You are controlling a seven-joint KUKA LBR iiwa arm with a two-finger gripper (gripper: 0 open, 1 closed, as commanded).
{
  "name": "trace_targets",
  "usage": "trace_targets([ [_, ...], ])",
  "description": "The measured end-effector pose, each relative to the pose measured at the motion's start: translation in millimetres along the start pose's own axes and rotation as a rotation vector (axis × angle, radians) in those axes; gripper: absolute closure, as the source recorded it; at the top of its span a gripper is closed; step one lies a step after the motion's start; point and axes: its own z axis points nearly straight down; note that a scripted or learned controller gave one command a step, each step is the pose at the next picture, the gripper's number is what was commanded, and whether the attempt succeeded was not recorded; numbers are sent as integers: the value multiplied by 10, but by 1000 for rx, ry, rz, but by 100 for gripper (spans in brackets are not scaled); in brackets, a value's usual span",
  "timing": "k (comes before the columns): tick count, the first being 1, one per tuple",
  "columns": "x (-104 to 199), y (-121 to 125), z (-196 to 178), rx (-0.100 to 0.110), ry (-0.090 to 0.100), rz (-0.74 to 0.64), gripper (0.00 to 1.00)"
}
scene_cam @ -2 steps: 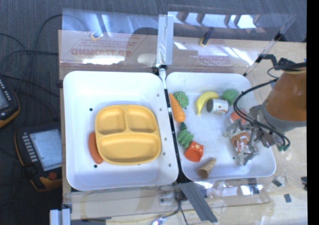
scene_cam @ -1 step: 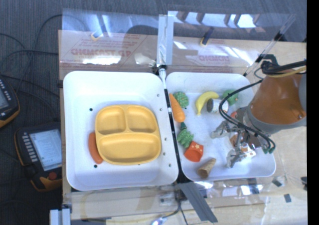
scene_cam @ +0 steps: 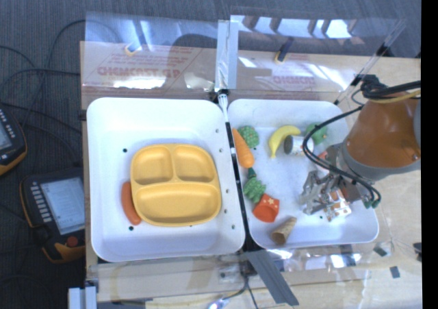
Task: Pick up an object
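My gripper (scene_cam: 320,198) is low in the right bin (scene_cam: 356,232), near its right front part, under the orange wrist band. A small white and orange object (scene_cam: 339,206) lies right beside it, touching or nearly so. To its left lie a red pepper piece (scene_cam: 266,207) and a brown cone (scene_cam: 281,230). A banana (scene_cam: 282,138) and a green piece (scene_cam: 317,133) sit toward the back. A carrot (scene_cam: 242,151) and two green vegetables (scene_cam: 248,136) (scene_cam: 254,187) lie along the bin's left wall.
The left bin (scene_cam: 109,232) holds a yellow divided plate (scene_cam: 176,184) and a red sausage (scene_cam: 129,203) at the plate's left edge. Black cables (scene_cam: 321,129) loop from the arm over the right bin's back. Clear plastic sheets stand behind both bins.
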Motion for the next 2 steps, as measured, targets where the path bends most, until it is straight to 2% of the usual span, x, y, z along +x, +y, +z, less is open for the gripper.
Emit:
trace_targets([
  [1,0,1,0,0,0,0,0],
  [2,58,-189,114,-11,6,-11,0],
])
